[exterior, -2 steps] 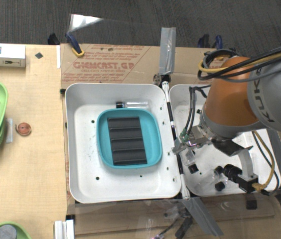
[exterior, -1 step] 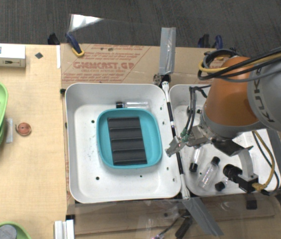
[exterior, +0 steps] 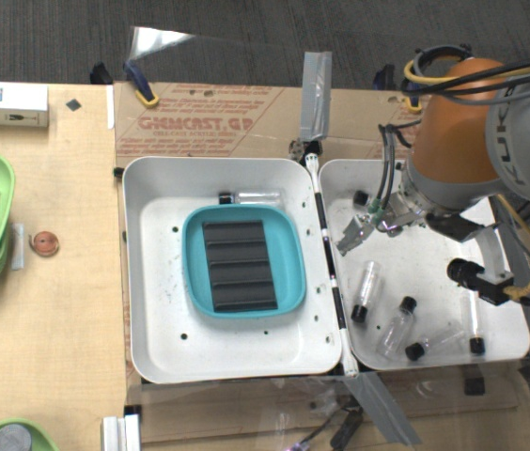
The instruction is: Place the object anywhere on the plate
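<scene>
Below the two-finger metal claw (exterior: 354, 236), whose spread fingers hold nothing, lies a clear plastic vial (exterior: 366, 289); I'd straddle it squarely before closing, teal square plate (exterior: 195, 242) leftward.

A robotics laboratory is indicated: two white bins (exterior: 143, 280) are fixed to a wooden counter (exterior: 49, 346), cardboard-backed, served by a cabled industrial arm (exterior: 472, 130).

The grey arm (exterior: 519, 148) reaches in from the right, orange band above the wrist, gripper (exterior: 354, 236) pointing down-left, low.
</scene>
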Tool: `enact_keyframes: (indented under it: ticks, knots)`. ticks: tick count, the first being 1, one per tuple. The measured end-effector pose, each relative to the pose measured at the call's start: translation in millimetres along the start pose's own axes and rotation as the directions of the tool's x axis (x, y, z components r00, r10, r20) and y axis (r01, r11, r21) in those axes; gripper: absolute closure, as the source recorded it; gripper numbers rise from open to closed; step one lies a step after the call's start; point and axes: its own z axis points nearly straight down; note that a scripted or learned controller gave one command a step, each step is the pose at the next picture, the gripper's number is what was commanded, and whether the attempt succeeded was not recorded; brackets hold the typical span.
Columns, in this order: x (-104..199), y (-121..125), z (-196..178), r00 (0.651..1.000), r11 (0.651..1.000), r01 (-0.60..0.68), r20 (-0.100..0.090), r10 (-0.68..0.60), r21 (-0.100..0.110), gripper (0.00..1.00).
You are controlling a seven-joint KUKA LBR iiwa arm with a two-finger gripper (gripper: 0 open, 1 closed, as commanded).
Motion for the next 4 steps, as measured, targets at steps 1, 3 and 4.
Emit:
enact_keyframes:
  ticks: [1,3,4]
  knots:
    - [-38.4,10.6,-119.9,0.997,0.997,-0.080,0.001,0.080,-0.001,0.00]
    - [-181.5,-40.5,-250.9,0.971,0.971,0.238,0.003,-0.238,-0.003,0.00]
    - [-181.2,-38.4,-258.9,0.970,0.970,0.241,0.004,-0.241,-0.002,1.00]
